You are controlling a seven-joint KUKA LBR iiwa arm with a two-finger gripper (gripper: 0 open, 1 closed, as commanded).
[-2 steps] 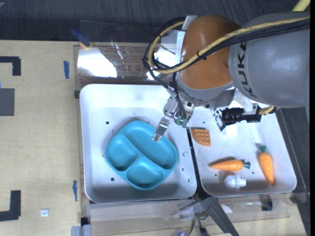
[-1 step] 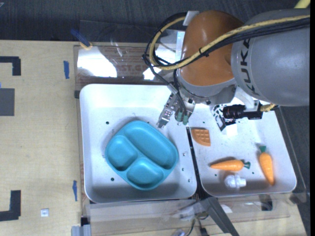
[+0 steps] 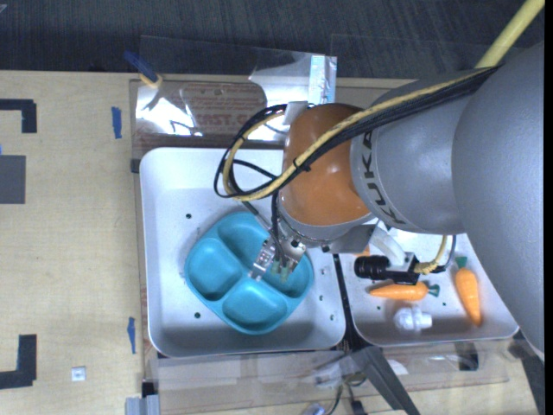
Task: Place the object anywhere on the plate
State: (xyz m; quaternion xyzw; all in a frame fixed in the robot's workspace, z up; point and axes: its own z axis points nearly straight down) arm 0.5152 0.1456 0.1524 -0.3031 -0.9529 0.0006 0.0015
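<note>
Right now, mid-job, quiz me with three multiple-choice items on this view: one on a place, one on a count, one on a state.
1. Where is the blue plate?
A. left bin
B. right bin
C. bare bench

2. How many carrots lie in the right bin?
A. none
B. two
C. four

3. Where is the gripper?
A. above the plate
B. above the carrots
C. off the bench

Answers: 1 A, the plate sits in the left bin. 2 B, one carrot lies flat, another carrot beside it. 3 A, it hangs over the plate's right part.
</note>
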